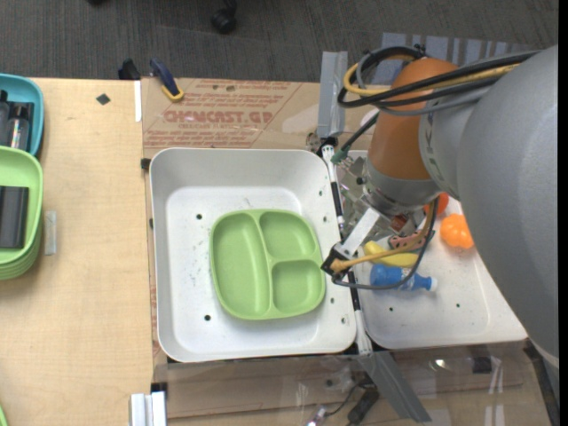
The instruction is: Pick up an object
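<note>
Over the left part of the right bin (444, 313), the pincer (397, 238) hangs low under the orange band of the grey arm (497, 149). The wrist blocks the sight from above, so I cannot tell whether the pincer stands wide or narrow, or whether anything sits within it.

Just on its near side lie a yellow piece (390, 254) and a blue bottle (395, 278) with a pale cap. The yellow one is on the far side of the blue, and they are too close together to say whether they touch. An orange ball (457, 231) rests to their right, apart from both.

The low pose above the yellow and blue pair suggests that one of them is the thing to be picked. They lie near the bin's left wall, which probably leaves little room on that side and may explain the slanted approach.

The left bin (164, 238) holds a green divided plate (266, 263), flat in its middle and well apart from the pincer. Broad and shallow, it looks the harder thing to grip. Both bins sit on the pale worktop (80, 327).
</note>
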Robot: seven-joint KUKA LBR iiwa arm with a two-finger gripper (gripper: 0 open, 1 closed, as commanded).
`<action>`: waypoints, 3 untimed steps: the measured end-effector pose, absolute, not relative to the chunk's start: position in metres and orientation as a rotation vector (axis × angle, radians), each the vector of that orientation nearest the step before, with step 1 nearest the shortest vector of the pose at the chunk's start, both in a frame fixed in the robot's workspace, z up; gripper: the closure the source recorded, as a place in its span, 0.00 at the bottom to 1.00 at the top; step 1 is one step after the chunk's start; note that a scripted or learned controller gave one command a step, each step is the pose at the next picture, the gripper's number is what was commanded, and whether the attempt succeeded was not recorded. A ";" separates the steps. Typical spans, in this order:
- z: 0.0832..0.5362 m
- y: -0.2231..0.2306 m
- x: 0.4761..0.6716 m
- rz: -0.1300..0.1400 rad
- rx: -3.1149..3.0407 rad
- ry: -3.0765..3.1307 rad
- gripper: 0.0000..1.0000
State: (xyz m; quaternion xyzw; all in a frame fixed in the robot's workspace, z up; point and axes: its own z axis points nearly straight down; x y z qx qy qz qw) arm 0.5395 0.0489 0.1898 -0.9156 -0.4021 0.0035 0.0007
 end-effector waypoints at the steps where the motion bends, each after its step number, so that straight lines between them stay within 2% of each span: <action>1: 0.190 0.083 0.504 0.011 -3.062 -0.703 1.00; 2: 0.182 0.161 0.482 0.005 -3.124 -0.354 1.00; 3: 0.372 0.195 0.489 0.000 -3.121 -0.391 1.00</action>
